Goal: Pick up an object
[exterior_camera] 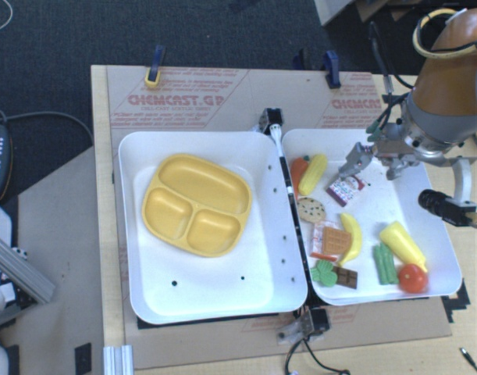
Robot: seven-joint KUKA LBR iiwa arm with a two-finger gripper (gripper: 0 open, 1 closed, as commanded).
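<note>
My gripper [376, 165] hangs over the back of the right bin [449, 244] with its two fingers [355, 161] spread apart and nothing between them. Just below and left of it lies a small red and white snack packet [346, 190]. A yellow corn cob [314, 173] and a red-orange carrot [300, 170] lie by the bin's left wall. Further forward are a round cookie [310, 208], a banana [351, 233], an orange cracker [332, 242], a green broccoli piece [325, 272] and a chocolate piece [347, 278].
A yellow pepper [402, 243], a green bean [385, 264] and a red tomato [413, 278] lie at the right bin's front right. The left bin [137, 272] holds a yellow divided plate [196, 204]. A black part of the arm [441, 204] juts over the right rim.
</note>
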